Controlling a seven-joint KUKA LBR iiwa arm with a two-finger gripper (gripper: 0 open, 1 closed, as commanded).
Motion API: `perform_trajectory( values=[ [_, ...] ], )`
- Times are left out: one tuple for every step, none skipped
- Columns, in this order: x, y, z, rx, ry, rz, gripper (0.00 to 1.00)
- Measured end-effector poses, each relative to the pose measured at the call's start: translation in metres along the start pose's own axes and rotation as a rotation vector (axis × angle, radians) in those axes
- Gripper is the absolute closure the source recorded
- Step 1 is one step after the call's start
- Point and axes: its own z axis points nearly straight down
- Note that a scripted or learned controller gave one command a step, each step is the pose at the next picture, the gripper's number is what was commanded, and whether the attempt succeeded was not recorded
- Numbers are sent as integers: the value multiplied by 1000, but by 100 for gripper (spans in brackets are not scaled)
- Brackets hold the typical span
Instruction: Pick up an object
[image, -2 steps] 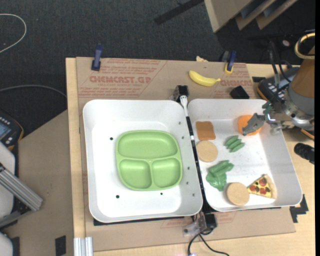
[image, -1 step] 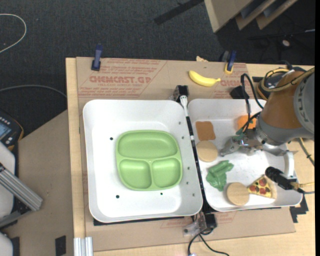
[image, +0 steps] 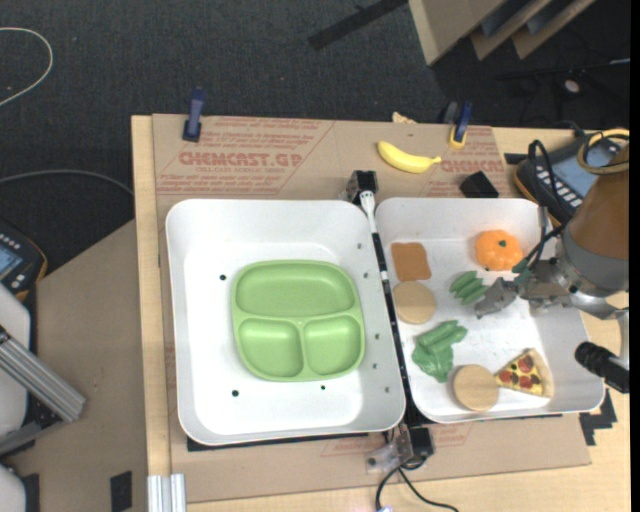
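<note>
- Table (image: 250, 150): a brown board carrying two shallow white bins side by side; a banana (image: 407, 157) lies on the board just beyond the right bin's far edge.
- Left bin (image: 190, 300): holds a green three-compartment tray (image: 297, 319), set near the middle.
- Right bin (image: 440, 215): holds the loose items, namely a brown square slab (image: 410, 261) near the far left corner, a tan round disc (image: 414, 301) just in front of it, a small orange pumpkin-like piece (image: 497, 250), a small dark green piece (image: 465, 286), a larger green leafy piece (image: 437, 347), a second tan disc (image: 476, 387) at the near edge, and a pizza slice (image: 525, 374) touching that disc's right side.
- Arm (image: 600, 240): enters from the right (orange band above the wrist visible), reaching over the right bin.
- Tool (image: 492, 298): low over the right bin, between the pumpkin-like piece and the leafy piece, just beside the small dark green piece; whether its fingers are spread or closed cannot be told, and no item is seen between them.
</note>
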Motion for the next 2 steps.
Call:
perform_trajectory(
  values=[
    [52, -41, -48, 3, 3, -6, 0],
    [49, -39, -56, 1, 1, -3, 100]
  ],
)
